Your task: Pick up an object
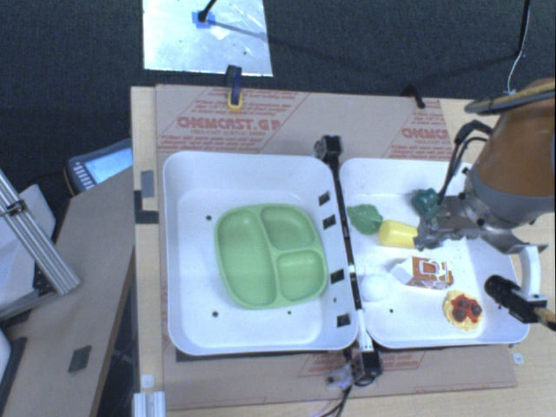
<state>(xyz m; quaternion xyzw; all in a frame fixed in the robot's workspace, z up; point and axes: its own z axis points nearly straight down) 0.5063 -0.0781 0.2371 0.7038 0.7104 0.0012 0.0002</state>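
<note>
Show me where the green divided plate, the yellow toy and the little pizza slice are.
green divided plate (265,254): camera view, centre ridge.
yellow toy (398,233): camera view, its middle.
pizza slice (463,309): camera view, topping.

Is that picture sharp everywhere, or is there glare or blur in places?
In the camera view, the shiny sheet on the dark floor glares bright; the white bins look washed out but keep their edges; the green divided tray is fairly crisp; the hand and small items around it are soft and hard to make out.

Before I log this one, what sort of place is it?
Probably a robot lab bench: two white bins side by side on a board, a green divided plate in one, toy food in the other, the arm's gripper over it.
</note>
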